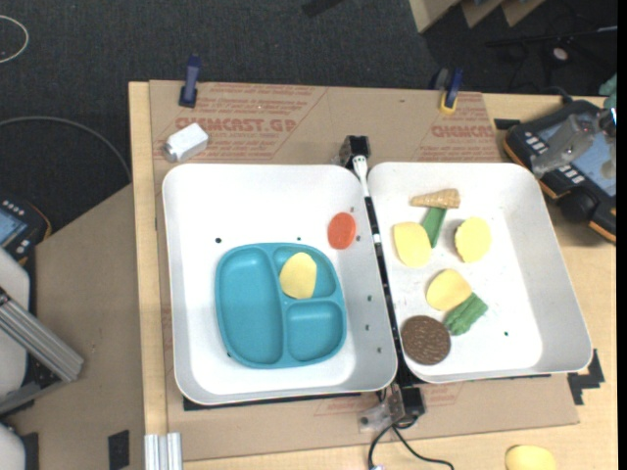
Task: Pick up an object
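Two shallow white bins side by side, taken from near edge to far. Nearest, in the right bin (534,292): a brown disc (426,340) lying flat close to the front wall and the centre divider, little room on those two sides. Just behind it, a green piece (467,313) touching a yellow piece (448,289), long axis of the green one slanting from near-left to far-right. Further back: two more yellow pieces (412,244) (472,239) lying apart, a second green piece (432,225) between them, and a tan cone (435,200) farthest, long axis across the bin, tip to the left. In the left bin (196,262): a teal divided tray (260,306) holding a yellow slice (298,275) in its far-right compartment; beyond the tray, an orange-red round piece (341,230) alone near the divider. Judged easiest for an arm entering from the right: the right-hand yellow piece, flat, unobstructed, with open floor toward the right wall and well clear of the rim. Approach side open across the whole right bin. State of the gripper: cannot tell from this view
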